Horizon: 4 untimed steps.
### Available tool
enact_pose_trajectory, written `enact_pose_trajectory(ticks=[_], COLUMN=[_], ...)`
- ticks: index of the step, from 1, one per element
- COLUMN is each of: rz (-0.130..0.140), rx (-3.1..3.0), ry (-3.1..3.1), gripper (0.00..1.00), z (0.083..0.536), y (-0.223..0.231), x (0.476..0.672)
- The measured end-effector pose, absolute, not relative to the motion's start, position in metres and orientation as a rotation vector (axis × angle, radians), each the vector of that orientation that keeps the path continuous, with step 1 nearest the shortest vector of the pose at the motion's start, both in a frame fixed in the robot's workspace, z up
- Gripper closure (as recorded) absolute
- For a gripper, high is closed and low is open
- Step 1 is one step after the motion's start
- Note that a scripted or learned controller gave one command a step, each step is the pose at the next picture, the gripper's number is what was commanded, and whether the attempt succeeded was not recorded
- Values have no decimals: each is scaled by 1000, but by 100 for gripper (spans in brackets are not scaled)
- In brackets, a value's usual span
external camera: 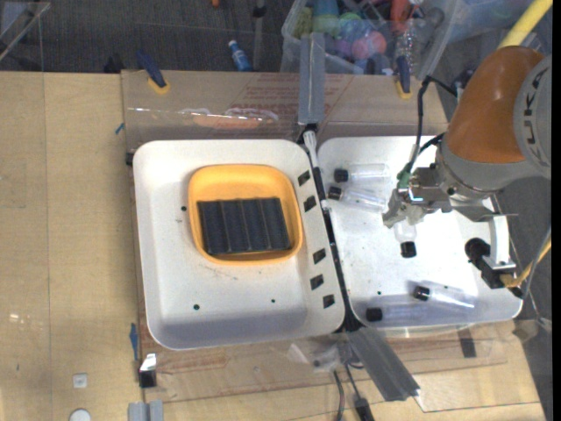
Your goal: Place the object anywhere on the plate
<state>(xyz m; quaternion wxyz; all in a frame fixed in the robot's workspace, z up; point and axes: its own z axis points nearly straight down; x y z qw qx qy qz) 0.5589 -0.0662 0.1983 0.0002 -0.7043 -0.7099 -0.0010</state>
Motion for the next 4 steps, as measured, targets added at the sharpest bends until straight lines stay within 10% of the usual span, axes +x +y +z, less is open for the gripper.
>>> enact_pose_trajectory(ticks=[2,3,4], rz=[-4,-4,-9], rx=[-1638,-1638,-1641], ry=[-2685,-2685,-2688], gripper=[100,0,100], z=[185,185,196], y=[-27,-27,-27], x=[620,620,622])
